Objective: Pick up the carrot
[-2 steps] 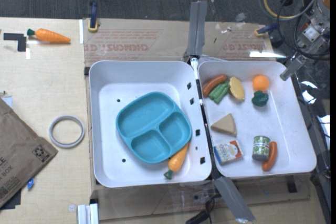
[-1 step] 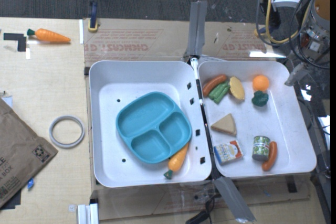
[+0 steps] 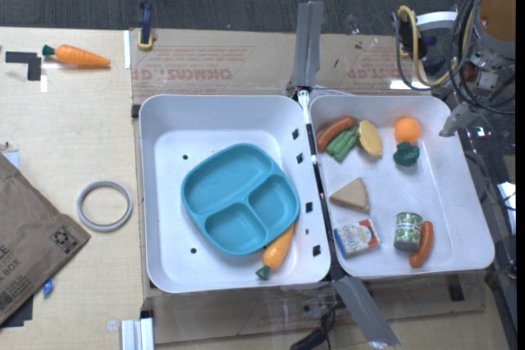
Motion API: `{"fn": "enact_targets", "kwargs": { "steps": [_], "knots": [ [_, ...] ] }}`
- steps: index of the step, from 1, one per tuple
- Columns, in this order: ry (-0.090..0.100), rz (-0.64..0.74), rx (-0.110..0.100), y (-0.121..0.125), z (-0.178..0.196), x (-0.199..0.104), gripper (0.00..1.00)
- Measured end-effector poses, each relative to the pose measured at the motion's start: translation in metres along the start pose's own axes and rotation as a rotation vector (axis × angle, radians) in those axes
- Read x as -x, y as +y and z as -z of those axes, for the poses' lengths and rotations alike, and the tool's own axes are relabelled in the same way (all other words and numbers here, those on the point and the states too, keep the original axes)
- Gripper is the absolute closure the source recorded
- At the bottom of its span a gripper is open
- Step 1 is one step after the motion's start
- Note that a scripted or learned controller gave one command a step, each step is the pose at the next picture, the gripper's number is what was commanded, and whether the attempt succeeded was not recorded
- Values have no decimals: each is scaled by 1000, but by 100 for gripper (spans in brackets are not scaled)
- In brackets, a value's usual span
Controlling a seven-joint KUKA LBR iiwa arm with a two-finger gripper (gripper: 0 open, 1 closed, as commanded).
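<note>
A small orange carrot [image 3: 277,250] with a green stub lies in the left bin [image 3: 156,201], tucked against the lower right edge of the blue divided plate [image 3: 239,198]. A second, longer carrot [image 3: 75,56] lies on the wooden bench top at the far left, outside both bins. My arm hangs at the upper right, and its gripper [image 3: 459,120] sits over the right rim of the right bin [image 3: 459,258], far from both carrots. Nothing shows in the gripper.
The right bin holds a sausage [image 3: 335,129], a green pepper [image 3: 343,144], a yellow piece [image 3: 370,138], an orange [image 3: 407,129], a bread wedge [image 3: 351,194], a carton [image 3: 356,237] and a can [image 3: 408,230]. A tape ring [image 3: 104,204] lies left of the bins.
</note>
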State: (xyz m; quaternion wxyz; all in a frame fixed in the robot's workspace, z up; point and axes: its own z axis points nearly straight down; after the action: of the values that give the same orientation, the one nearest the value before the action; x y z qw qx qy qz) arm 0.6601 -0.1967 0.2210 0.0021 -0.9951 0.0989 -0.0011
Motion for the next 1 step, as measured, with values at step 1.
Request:
{"fn": "enact_targets", "kwargs": {
  "steps": [1],
  "knots": [
    [-2, 0, 0, 1, -49, 0, 0]
  ]
}}
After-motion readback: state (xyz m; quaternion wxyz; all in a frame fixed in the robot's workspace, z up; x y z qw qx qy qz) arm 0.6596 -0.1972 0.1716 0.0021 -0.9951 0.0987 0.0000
